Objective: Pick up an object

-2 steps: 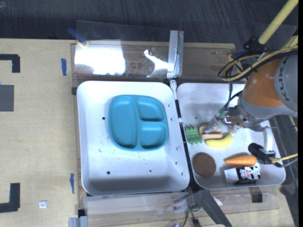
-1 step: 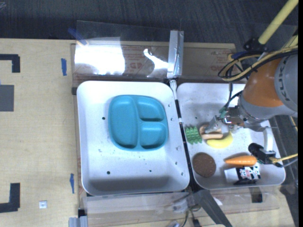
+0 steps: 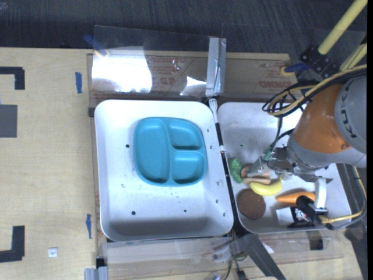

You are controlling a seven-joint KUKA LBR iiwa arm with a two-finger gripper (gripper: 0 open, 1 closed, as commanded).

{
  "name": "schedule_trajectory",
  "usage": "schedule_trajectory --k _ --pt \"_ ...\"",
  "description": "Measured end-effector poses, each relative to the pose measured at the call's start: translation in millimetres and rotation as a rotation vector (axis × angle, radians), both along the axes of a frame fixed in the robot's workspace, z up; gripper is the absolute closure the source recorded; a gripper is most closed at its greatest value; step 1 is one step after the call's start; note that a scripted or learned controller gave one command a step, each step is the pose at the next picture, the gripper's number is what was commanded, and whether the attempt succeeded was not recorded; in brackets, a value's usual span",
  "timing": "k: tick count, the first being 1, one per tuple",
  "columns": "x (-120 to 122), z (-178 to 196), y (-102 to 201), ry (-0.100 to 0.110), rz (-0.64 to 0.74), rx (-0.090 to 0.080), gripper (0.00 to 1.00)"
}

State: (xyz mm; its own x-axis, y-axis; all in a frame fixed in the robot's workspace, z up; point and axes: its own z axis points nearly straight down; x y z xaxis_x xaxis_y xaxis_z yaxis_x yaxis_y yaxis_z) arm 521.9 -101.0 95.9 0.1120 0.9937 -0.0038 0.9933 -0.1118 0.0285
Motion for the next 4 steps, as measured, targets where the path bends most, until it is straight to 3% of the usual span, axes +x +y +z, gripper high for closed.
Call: schedule_trajectory --k 1,2,3,4 --pt "-33.3 -0.2 7.2 -0.003 0.055 0.0 0.0" --pt "15.9 -3.8 8.7 0.011 0.156 0.002 0.0" --pt "17.0 6.8 8.6 0.006 0.154 0.002 1.0" --pt "36.3 33.9 -17.5 0.026 0.03 0.005 1.0"
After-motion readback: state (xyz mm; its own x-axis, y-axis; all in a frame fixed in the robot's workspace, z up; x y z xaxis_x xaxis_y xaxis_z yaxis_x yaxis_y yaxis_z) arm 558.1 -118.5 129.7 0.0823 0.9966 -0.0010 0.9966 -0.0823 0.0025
